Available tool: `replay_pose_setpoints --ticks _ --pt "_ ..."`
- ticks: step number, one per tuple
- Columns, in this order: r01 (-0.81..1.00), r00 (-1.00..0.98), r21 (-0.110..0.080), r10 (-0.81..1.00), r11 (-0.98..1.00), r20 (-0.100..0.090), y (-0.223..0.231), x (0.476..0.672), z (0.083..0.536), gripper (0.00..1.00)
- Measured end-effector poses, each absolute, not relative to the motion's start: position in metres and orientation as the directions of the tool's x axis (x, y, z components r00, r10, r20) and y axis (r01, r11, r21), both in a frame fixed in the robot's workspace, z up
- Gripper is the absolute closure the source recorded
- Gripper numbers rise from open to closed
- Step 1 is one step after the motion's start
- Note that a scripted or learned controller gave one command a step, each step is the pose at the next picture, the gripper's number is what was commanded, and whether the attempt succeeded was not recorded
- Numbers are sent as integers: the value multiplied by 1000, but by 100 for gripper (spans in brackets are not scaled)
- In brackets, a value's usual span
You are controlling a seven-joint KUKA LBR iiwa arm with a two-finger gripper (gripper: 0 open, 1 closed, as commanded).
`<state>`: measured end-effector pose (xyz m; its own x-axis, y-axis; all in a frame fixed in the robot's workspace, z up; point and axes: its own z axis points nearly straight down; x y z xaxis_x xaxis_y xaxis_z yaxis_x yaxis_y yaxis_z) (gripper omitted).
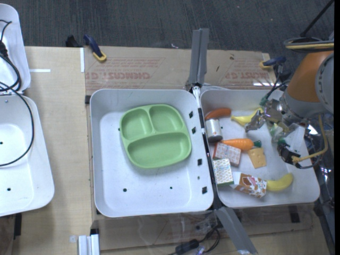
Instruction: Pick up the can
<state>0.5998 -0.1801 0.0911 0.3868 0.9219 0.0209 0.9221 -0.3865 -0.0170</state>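
Two white bins sit side by side in front of you. Your can (213,129) lies in the right bin (305,195), hard against its left wall, just below an orange-red sausage-shaped piece (218,112) and just left of the carrot (238,143). The gripper (258,119) hangs over the upper right part of that same bin, near a banana (244,119), with the arm (308,84) coming in from the right. The can is well to the left of the gripper and a little lower in the view, with the banana and carrot lying between them. You cannot tell from here how far the gripper is spread, and nothing is seen held in it. In the left bin (106,190) a green divided plate (155,135) rests alone.
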Motion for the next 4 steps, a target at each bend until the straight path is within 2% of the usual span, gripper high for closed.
replay_pose_setpoints --ticks 1,2,3,4 --pt "921 389 -27 921 -388 24 -189 662 89 0" --pt "892 453 -9 891 -453 17 -191 645 109 0" --pt "892 452 -9 892 -452 7 -198 564 149 0" --pt "885 466 -8 885 -466 11 -178 560 91 0"
